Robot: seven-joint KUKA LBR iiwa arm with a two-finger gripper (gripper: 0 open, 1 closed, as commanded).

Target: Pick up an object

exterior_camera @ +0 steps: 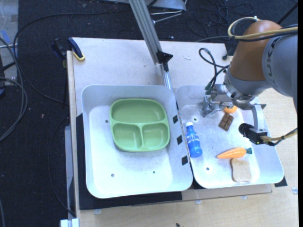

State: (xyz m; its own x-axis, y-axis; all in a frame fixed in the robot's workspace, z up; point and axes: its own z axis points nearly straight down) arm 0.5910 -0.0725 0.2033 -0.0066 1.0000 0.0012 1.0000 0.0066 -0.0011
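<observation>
Two white bins sit side by side on the tabletop [118,51]. The left bin [94,174] carries a green divided plate [140,125] near its centre, lying flat. The right bin [267,167] carries the loose items. A blue bottle [193,139] lies on its side along that bin's left edge. A brown chocolate piece [227,122] sits near the bin's middle. An orange carrot [233,152] lies toward the near edge, with a tan slice of bread [241,170] just beside it at the near right corner. A small orange object [230,109] rests toward the far edge, partly hidden by the wrist.

The gripper [207,109] hangs low over the far part of the right bin, close to the small orange object. Whether the jaws are apart or together cannot be told; nothing shows between them.
</observation>
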